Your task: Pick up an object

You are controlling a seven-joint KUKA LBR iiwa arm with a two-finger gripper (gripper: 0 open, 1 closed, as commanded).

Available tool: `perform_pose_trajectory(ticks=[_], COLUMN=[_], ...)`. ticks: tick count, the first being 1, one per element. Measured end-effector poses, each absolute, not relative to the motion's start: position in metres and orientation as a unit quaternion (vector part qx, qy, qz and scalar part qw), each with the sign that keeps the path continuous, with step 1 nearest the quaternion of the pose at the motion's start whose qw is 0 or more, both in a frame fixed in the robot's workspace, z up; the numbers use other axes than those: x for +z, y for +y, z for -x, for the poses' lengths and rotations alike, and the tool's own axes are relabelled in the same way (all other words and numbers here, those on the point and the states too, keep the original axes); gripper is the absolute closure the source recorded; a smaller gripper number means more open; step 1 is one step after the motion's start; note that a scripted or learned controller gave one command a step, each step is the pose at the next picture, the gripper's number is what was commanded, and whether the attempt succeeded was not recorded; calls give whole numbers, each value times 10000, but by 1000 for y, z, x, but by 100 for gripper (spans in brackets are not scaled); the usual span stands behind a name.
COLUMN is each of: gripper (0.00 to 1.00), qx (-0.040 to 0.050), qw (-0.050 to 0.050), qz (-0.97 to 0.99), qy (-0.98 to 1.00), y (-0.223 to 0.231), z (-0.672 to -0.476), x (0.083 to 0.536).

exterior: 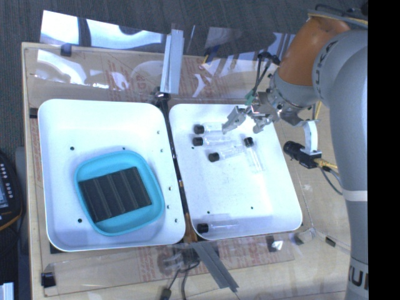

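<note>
Lying near-to-far: vial [253, 155] (cap rearward)

Grey arm [347, 105] extended in from the right, orange band [306, 49] above the wrist, gripper [246, 122] angled down and leftward, fingers [232, 120] spread apart

Bare right bin [244, 189] floor, vials [226, 145] farther back.

Here's the arm [350, 117]: big smooth grey casing, rounded like a pipe, with a pale seam ring lower down and a scrap of pale lettering near the bottom. Above the wrist sits the glossy orange band [309, 45], and thin dark cables [265, 67] loop past it. The gripper [242, 129] is small, with two slim silvery metal fingers [234, 119] and a speck of green behind them.
</note>
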State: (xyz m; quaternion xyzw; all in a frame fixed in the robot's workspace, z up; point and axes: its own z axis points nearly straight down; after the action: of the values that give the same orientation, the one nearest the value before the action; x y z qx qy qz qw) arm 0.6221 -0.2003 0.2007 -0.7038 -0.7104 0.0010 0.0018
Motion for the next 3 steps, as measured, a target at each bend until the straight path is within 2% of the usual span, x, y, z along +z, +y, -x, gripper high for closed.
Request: perform_pose_trajectory(ticks=[1,2,3], gripper=[0,0,0], qx=[14,23,13], qw=[21,-20,21], qz=[6954,7130,6096], qy=[-7186,-7011,-7927], y=[-116,-105,-124], z=[-633,-657,-571], x=[144,103,91])
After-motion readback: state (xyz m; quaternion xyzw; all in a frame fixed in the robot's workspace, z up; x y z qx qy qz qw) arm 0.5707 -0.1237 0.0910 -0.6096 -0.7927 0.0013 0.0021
